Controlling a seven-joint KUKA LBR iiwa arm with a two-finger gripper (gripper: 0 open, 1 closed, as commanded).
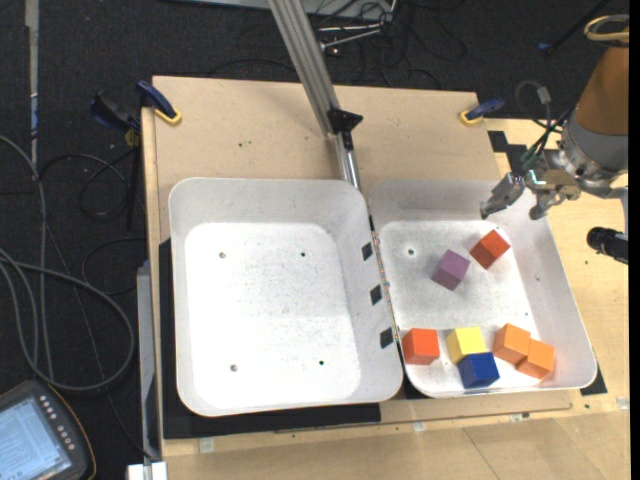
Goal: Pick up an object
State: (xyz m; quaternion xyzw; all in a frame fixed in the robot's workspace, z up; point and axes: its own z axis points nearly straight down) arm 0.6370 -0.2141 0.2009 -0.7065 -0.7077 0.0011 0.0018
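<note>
Pincer (522, 199) fingers stand spread apart with nothing between them, poised over the upper right rim of the right bin (560, 278), at the end of the grey arm (600, 118) whose wrist runs off the picture's right edge. Nearest to it lies a red-orange cube (489, 249), tilted on the bin floor, and just beside that a purple cube (451, 269). Along the near wall of the same bin sit an orange-red cube (421, 345), a yellow cube (465, 343) touching a blue cube (479, 370), and two orange blocks (525, 351) pressed together in the corner. The left bin (190, 268) adjoins it, black clips at the shared edge. Both rest on a tan worktop (250, 128) with clamps at its far corners. A slanted metal post (305, 53) crosses above. Cables trail over the dark floor, and a screen (30, 438) is cut off at the lower left, its writing too small to read.
</note>
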